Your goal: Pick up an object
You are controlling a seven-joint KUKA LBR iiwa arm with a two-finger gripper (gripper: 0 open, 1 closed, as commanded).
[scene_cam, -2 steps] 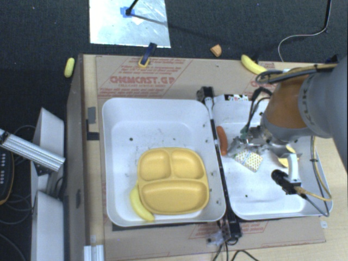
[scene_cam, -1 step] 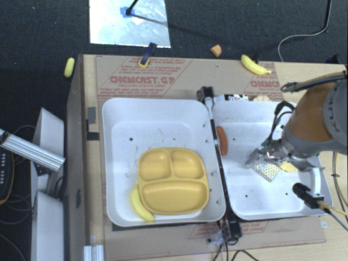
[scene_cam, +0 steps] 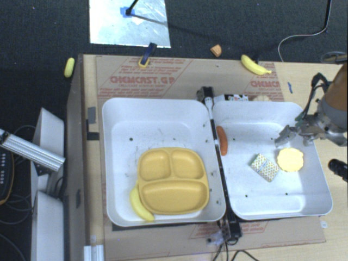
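Camera view, read from the near edge of the bench outward:

1. Left bin [scene_cam: 117,118]: a yellow divided tray [scene_cam: 173,179] lies in its near half, with a banana [scene_cam: 138,205] touching the tray's near-left corner. Neither is within my present reach posture.

2. Right bin [scene_cam: 315,200]: a checkered block [scene_cam: 265,167] lies near the middle, with a yellow round disc [scene_cam: 290,160] just beside it on the arm's side. A red sausage-shaped piece [scene_cam: 222,140] rests against the wall between the two bins.

3. My gripper [scene_cam: 296,132] hangs low over the far right part of the right bin, just beyond the disc. One grey finger [scene_cam: 284,135] points toward the bin's middle. Whether my pincer is apart or together I cannot tell; the wrist blocks the rest. Nothing is visible between its tips, and no contact with the disc can be confirmed.

4. Beyond the bins, on the cardboard, a second banana [scene_cam: 254,64] and a small orange piece [scene_cam: 216,50] lie well apart from my work area.

Task status, as a judgement: no object is lifted. Every candidate rests on a bin floor. The approach stage appears under way, with the disc or the block the likely target. Remaining: descend, close, lift
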